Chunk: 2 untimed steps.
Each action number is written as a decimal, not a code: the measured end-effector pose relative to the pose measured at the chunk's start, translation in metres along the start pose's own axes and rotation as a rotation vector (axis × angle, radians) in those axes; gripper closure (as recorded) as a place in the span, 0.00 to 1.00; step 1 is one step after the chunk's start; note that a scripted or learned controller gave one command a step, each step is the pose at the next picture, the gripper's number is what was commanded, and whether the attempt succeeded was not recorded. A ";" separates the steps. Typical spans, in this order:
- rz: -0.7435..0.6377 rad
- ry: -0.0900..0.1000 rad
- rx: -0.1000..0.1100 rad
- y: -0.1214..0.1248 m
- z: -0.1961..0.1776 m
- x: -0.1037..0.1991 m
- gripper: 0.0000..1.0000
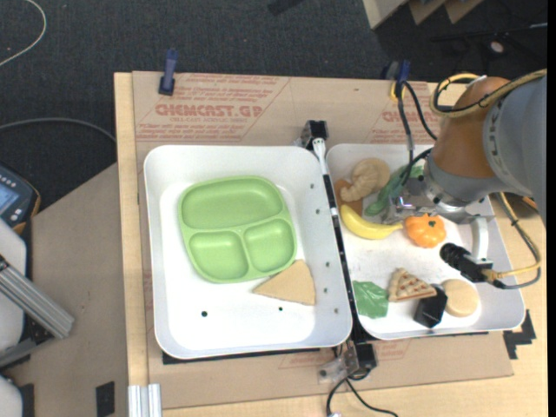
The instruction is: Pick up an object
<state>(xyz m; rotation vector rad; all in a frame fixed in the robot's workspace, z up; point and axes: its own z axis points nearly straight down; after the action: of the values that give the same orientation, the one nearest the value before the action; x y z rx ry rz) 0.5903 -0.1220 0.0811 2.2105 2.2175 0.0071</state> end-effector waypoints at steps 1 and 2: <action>0.006 0.015 0.008 -0.018 -0.037 -0.081 1.00; 0.003 0.010 0.010 -0.041 -0.018 -0.101 1.00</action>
<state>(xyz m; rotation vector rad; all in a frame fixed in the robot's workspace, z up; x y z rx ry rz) 0.5490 -0.2226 0.0995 2.2233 2.2239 0.0071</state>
